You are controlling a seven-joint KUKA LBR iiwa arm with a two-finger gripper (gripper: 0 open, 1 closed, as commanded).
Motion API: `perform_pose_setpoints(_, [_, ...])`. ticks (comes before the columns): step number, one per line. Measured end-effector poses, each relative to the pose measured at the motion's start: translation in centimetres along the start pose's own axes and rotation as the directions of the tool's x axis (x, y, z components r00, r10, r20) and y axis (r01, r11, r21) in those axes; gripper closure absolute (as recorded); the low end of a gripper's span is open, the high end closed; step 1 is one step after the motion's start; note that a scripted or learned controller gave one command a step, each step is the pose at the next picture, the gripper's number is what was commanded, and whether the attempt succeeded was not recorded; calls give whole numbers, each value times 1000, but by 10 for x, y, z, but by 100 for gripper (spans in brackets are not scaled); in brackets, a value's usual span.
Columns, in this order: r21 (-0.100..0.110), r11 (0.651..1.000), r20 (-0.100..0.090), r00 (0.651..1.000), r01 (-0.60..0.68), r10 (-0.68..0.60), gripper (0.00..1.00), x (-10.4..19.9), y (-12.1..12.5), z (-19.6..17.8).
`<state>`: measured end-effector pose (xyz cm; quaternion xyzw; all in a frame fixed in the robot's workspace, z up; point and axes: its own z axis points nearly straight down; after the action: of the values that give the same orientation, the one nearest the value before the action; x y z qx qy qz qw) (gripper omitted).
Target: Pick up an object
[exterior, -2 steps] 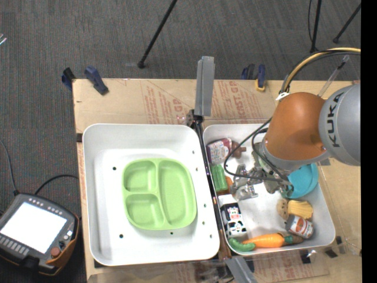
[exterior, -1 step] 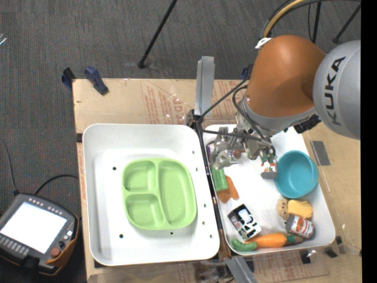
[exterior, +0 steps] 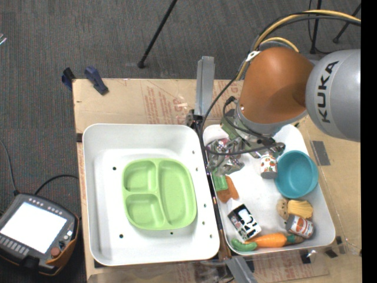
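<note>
Here the grey arm [exterior: 339,93] reaches in with its orange band [exterior: 274,84] bulking over the far end of the right bin [exterior: 327,217], and the gripper [exterior: 227,158] sits low at that bin's far left corner, close to the wall it shares with the left bin [exterior: 94,158]. Whether the gripper is spread or closed, I cannot tell; metal parts and cables blur together there, and nothing can be made out as held.

Taking the teal bowl [exterior: 296,173] as the landmark: it stands against the right bin's outer side, about halfway along. Just beside it toward the gripper is a small white and red cup [exterior: 268,165]. Further that way, past the cup and just nearer the camera than the gripper, lie a small green piece [exterior: 220,183] and an orange piece [exterior: 230,190], touching each other. Nearer the camera than the bowl sits a yellow toy [exterior: 297,208], with a small can [exterior: 299,226] just beyond it at the bin's near corner. A toy carrot [exterior: 265,240] lies along the near wall, and a black and white box [exterior: 244,221] rests just beside it, toward the bin's middle.

Well apart from the bowl, in the left bin, a green divided plate [exterior: 159,193] lies flat at the centre.
</note>
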<state>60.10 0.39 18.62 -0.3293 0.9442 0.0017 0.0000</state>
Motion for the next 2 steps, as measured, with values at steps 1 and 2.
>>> perform_pose_setpoints(1, [7, 998, 5, 998, 60, -60, 100, 10, -57, -38])
perform_pose_setpoints(2, [-8, 880, 0, 880, 475, -475, 100, 65, -103, 90])
